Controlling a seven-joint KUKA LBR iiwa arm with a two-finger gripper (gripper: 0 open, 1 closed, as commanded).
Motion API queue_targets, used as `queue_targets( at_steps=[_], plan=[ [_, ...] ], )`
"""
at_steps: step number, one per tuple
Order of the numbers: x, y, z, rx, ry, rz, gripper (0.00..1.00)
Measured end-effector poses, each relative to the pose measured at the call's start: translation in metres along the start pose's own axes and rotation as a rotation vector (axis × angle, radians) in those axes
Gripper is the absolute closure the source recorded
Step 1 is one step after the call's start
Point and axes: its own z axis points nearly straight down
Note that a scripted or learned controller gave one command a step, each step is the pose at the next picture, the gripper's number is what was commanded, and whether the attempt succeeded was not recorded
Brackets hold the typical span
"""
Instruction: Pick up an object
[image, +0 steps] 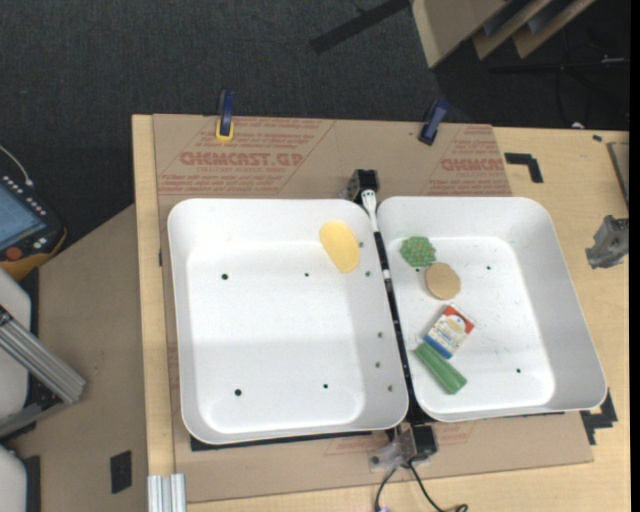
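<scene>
In the left bin (200, 300) a yellow oblong object (340, 246) lies near the far right corner. The right bin (545, 300) holds a green bumpy ball (418, 250), a tan oval piece (442, 281), a small red, white and blue box (450, 331) and a green stick (441, 369), all along its left side. A small grey metal part, which looks like the tip of my gripper (608, 242), pokes in at the right edge, beyond the right bin and well clear of every object.
The bins sit on a cardboard sheet (300, 150) held by two blue clamps (226, 115) at the back. A cable and connector (405, 450) lie at the front between the bins. A metal rail (40, 360) crosses at the left.
</scene>
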Motion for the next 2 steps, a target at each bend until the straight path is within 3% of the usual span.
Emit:
queue_targets(
  at_steps=[1,2],
  plan=[
    [-0.066,-0.003,0.032,0.013,0.001,0.01,1.0],
    [0.032,-0.002,0.111,0.019,0.01,-0.006,1.0]
  ],
)
